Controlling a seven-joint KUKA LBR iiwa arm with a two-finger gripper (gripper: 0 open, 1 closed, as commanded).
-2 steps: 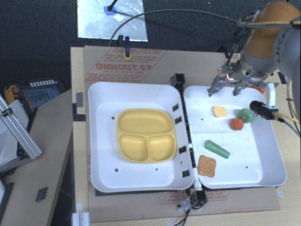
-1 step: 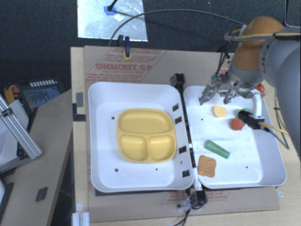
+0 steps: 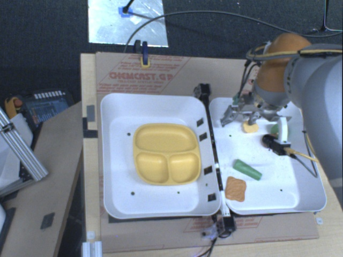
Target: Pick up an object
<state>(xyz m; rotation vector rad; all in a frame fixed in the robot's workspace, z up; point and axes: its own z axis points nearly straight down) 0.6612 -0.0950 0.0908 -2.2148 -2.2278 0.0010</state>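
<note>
Yellow piece (image 3: 250, 127) is lying in the right bin (image 3: 308, 197) at twelve o'clock, just under the gripper (image 3: 242, 114), which is hovering with grip state unreadable, so nothing is looking lifted yet.

Red print reading roughly "CHEMCAST GP" stands on the brown board (image 3: 161, 71) under the bins, at its far edge. Fainter red lines above and beside it, and at the near edge, are too small to read.
</note>
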